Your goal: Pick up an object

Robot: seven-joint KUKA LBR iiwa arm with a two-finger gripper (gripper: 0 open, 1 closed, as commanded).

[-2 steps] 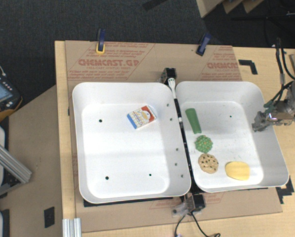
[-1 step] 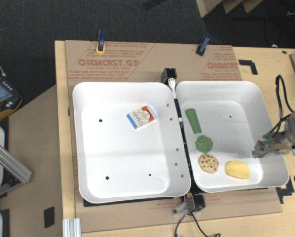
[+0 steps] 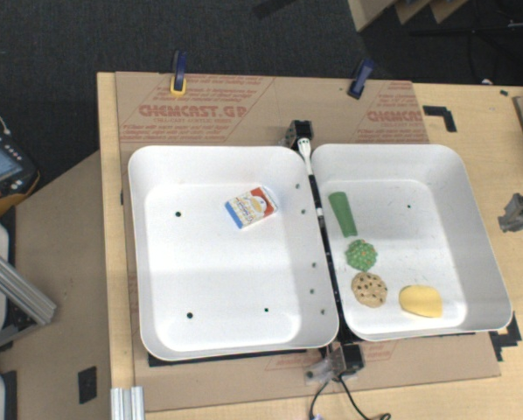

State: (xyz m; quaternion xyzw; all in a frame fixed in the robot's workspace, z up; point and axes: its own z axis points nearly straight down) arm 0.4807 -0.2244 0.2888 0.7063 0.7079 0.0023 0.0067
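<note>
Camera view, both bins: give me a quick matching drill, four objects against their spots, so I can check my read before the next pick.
Objects:
1. small carton
2. green stick
3. cookie
4. yellow lump

Places:
A. right bin, near corner, right of the cookie
B. left bin, far half
C. right bin, far end of the row along the divider
D. right bin, just nearer than the green round piece

Pairs: 1-B, 2-C, 3-D, 4-A
</note>
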